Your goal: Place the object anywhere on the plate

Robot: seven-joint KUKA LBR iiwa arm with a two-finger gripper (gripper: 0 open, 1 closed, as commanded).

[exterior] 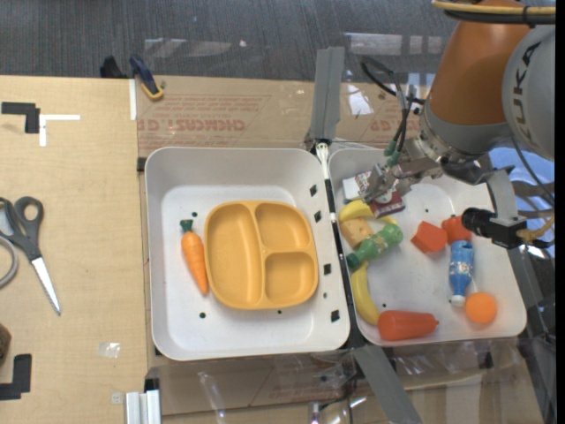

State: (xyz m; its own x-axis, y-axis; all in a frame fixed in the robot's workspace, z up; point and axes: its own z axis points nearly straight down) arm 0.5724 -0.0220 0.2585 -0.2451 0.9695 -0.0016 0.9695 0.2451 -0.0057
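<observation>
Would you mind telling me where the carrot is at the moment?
The carrot lies in the left bin of the camera view, on the bin floor just left of the yellow divided plate, not on it.

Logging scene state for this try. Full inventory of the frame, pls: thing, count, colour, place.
plate: 1, yellow, three compartments, left bin
carrot: 1, orange, left bin, beside plate
bins: 2, white, side by side
bananas: 2, yellow, right bin, left side
green bottle: 1, right bin
red blocks: 2, right bin
blue bottle: 1, right bin
orange ball: 1, right bin
red pepper-like item: 1, right bin front
scissors: 1, grey, bench left
arm: 1, grey and orange
gripper: 1, over right bin's back left
</observation>
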